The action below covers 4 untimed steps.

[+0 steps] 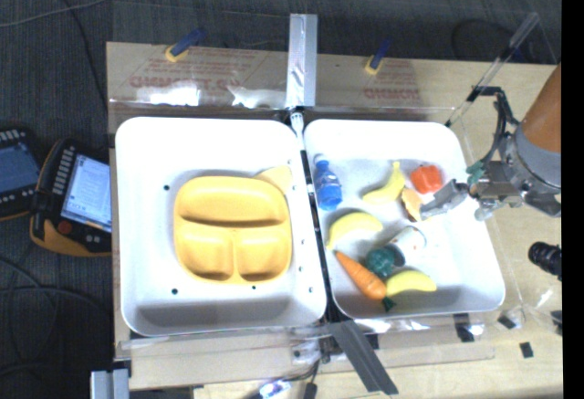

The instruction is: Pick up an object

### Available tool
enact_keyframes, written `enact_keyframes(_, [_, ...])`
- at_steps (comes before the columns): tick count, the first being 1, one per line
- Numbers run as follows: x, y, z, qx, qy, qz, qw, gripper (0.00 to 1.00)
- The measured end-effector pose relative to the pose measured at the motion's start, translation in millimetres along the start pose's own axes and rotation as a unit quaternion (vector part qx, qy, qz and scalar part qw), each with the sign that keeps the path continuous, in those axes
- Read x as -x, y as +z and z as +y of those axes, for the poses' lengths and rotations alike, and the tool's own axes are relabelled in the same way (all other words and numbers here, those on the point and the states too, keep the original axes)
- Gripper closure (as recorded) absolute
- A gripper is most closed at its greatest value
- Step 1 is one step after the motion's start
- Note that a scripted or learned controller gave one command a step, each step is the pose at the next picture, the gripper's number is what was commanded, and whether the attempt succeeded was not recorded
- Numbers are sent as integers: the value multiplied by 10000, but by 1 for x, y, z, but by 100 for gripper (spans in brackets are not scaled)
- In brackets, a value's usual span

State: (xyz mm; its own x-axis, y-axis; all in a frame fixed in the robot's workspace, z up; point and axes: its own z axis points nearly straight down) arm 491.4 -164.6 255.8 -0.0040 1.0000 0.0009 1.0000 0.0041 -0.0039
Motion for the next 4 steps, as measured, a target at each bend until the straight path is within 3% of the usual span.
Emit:
enact_keyframes(1, [5,164,40,32,-372,-9,9993,0])
enact_keyframes(2, [-53,166,106,90,-176,-25,9998,0])
enact_keyframes(3, [-31,166,38,91,-939,-31,9955,0])
enact_keyframes(4, [-40,165,1,127,-1560,-57,9877,0])
